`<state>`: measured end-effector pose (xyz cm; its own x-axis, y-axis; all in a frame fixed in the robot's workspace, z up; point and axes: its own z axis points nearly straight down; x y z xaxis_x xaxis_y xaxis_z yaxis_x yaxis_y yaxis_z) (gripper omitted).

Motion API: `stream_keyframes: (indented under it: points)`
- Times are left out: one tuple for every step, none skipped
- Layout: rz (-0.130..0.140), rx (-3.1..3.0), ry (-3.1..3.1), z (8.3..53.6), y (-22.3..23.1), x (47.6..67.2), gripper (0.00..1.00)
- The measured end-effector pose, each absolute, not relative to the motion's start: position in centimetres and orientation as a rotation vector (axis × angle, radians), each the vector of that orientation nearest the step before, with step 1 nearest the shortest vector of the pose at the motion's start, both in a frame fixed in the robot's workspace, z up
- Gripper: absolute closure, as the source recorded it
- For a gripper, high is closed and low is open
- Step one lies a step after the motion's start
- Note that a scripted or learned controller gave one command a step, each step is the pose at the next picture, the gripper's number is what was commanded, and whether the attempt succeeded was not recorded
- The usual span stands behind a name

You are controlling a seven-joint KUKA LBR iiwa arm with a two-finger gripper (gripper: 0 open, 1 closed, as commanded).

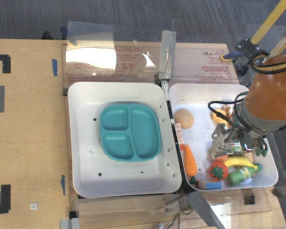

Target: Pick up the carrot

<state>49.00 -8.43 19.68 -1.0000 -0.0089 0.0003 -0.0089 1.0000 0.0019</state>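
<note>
We see the carrot (188, 160) lying against the right bin's (200, 92) left wall, which blocks approach from nine o'clock. At three o'clock bare floor separates it from the gripper (223, 144). At four o'clock the tomato (219, 171), banana (240, 162) and a green piece (239, 176) crowd together. At twelve the egg (183, 119) sits apart.

Teal divided plate (130, 131) in left bin (81, 142), egg (183, 119), banana (239, 162), tomato (219, 171) in right bin (200, 97)
</note>
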Motion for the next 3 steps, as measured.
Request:
stream_keyframes:
  points:
    - [0.000,0.297,-3.131,9.7,-14.2,50.2,1.00]
    - [0.005,-0.348,-3.140,9.2,-11.1,49.3,1.00]
    - [-0.006,-0.584,-3.097,18.7,-2.7,49.2,1.00]
